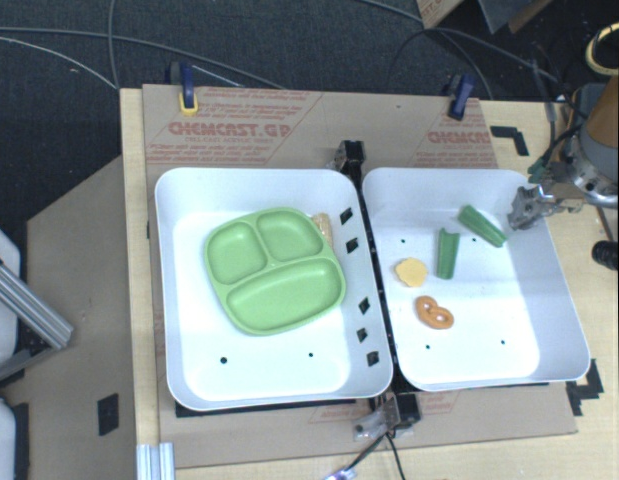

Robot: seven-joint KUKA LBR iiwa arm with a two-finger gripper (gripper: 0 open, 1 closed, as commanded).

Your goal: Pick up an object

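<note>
We're early in the pick here: nothing is lifted yet, and the gripper (525,211) hangs at the upper right edge of the right bin (549,308), just beside the slanted green piece (481,225), not touching it as far as we can judge. Whether the claw is apart or together, we cannot tell at this size. Candidates all lie in that bin: a second green stick (447,253) near the first, a yellow disc (411,272) to its left, an orange pretzel shape (434,314) below. The left bin (189,348) carries a green divided plate (276,270). Next, we reckon, the arm must centre over one piece and come down squarely. Red print on the board (239,128) reads roughly "CHEMCAST GP", repeated faintly at right.
</note>
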